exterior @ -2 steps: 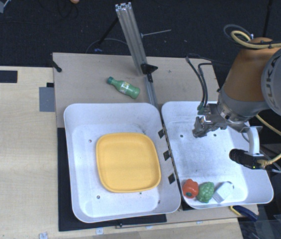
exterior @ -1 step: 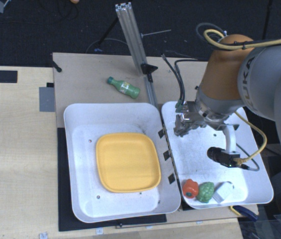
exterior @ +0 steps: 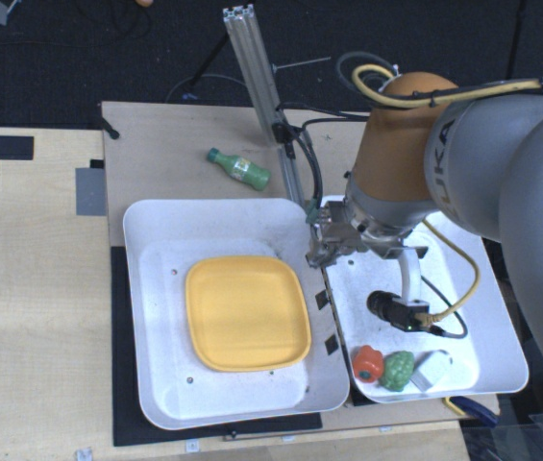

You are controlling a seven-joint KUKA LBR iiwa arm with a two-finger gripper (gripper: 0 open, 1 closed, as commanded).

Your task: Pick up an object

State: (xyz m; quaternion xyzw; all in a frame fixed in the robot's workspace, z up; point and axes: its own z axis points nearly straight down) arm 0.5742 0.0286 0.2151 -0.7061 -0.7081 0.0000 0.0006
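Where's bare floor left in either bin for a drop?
Left bin: the yellow plate fills the middle; bare strips run along the far wall and the left wall. Right bin: the near corner is crowded with a red-orange pepper, a green vegetable and a small white piece; the arm overhangs the far half.

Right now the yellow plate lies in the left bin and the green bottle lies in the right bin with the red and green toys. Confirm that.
Not quite. The green bottle lies on the bench beyond the bins, not in the right bin. The camera view shows it. The yellow plate does lie in the left bin, and the red toy and green toy in the right.
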